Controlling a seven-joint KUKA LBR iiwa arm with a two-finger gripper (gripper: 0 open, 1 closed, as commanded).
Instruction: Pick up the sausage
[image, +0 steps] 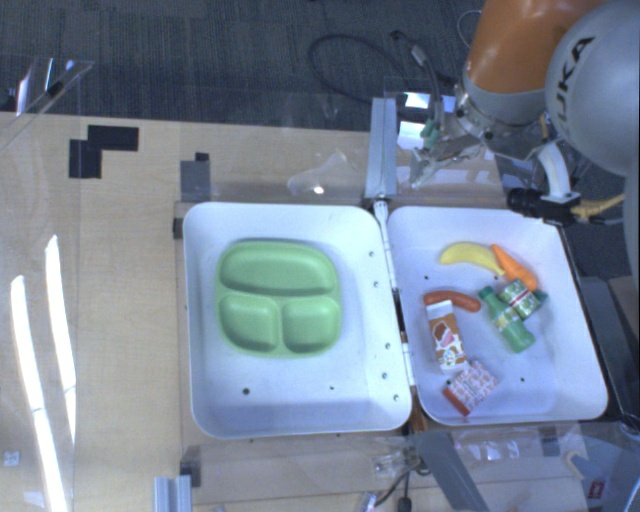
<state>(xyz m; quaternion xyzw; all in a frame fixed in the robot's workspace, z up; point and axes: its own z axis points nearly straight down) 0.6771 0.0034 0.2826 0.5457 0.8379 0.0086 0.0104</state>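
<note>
Camera view, looking down at a slant on a pale desk (100, 330) with two white bins side by side. Left bin (210, 400) carrying a green divided plate (278, 298). Right bin (560, 380) holding a cluster: banana (470, 257) at twelve o'clock, carrot (513, 263) at one, green bottle (511, 316) at three, small carton (446, 336) and red packet (470, 387) toward six. Sausage (452, 299) lying near the bin's centre, reddish, long axis running nine to three, ends pointing at the divider and at the bottle; just above the carton, possibly touching it. Gripper (440, 150) hanging above the bin's far rim, at twelve o'clock from the sausage, well apart; too blurred to tell spread from pressed together. Step in hand, seemingly: approach, nothing grasped yet. Next move calls for travelling toward six, descending, and closing across the short width.
</note>
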